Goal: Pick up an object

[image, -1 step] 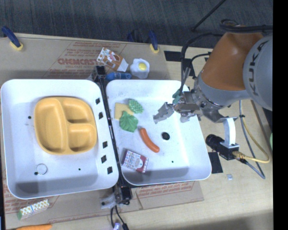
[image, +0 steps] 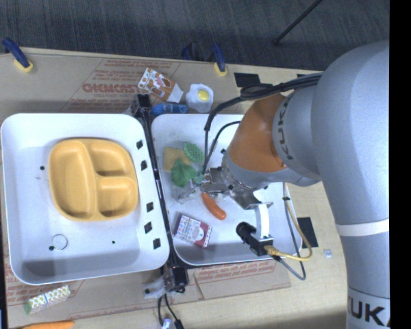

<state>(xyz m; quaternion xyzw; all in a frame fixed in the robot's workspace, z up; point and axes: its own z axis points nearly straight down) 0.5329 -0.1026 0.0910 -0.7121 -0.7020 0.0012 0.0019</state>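
My gripper hangs low over the middle of the right bin, under the orange wrist band. It sits just right of a green toy vegetable and just above an orange carrot-like piece. I see nothing clearly held in it. A yellow piece and a pale green leafy piece lie at the bin's upper left. A red and white packet rests near the bin's front wall.
The left bin holds a yellow divided tray. A black plug with a yellow cable hangs from the arm over the right bin. A snack packet, a blue item and a yellow-white item lie behind the bins.
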